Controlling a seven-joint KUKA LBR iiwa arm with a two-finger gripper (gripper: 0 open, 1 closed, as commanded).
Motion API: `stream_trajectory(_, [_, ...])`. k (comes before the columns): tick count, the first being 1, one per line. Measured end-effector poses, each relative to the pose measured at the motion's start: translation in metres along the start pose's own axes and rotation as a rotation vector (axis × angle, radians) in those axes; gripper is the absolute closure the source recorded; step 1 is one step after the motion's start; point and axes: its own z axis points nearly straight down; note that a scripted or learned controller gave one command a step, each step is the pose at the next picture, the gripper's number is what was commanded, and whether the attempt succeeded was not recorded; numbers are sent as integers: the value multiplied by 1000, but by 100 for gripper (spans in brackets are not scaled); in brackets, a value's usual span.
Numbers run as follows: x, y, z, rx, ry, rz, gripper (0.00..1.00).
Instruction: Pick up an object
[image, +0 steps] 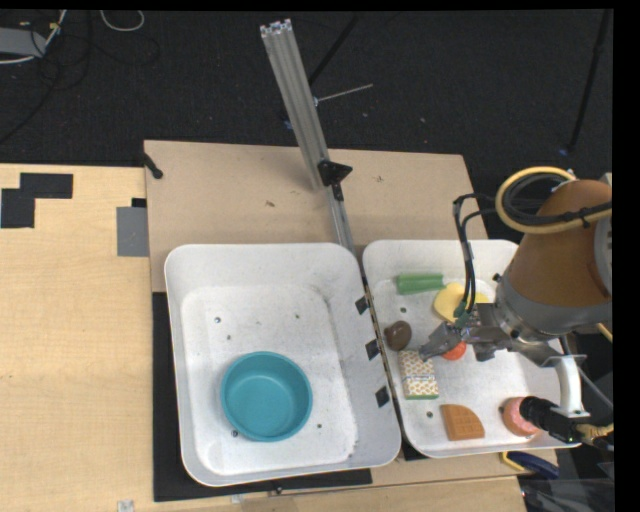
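two shallow white bins sit side by side on the bench, their inner rims almost touching, with small black clips along the seam between them. the left bin (200, 290) has a lot of open floor: only a teal bowl (265, 395) sits in it, round and smooth, toward the near side, leaving the far half and both side walls free. a few dark specks dot the floor.

the right bin (385, 255) is crowded. a green stick-shaped piece (419, 283) lies near its far rim, a yellow rounded piece (452, 298) just right of it, partly under the arm. a small dark brown ball (398, 334) sits close to the left wall, and a flat checkered block (419, 377) lies just near of it. an orange-brown wedge (462, 421) with a rough look rests near the near rim, and a pink round thing (517, 416) sits in the near right corner, beside a black and white fitting of the arm.

the arm (555, 255) comes in from the right, orange band bulky over the right bin's far right part. the gripper (450, 345) hangs low over the middle of the right bin, dark metal, just right of the brown ball, with a small red-orange thing (455, 351) at its tip. i cannot tell whether the fingers are apart or together, nor whether they touch that red-orange thing.

a slim metal rail (300, 100) slants away from the bins' far edge.
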Motion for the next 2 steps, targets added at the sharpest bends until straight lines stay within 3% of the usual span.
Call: stream_trajectory(2, [4, -2, 95, 1, 0, 0, 0])
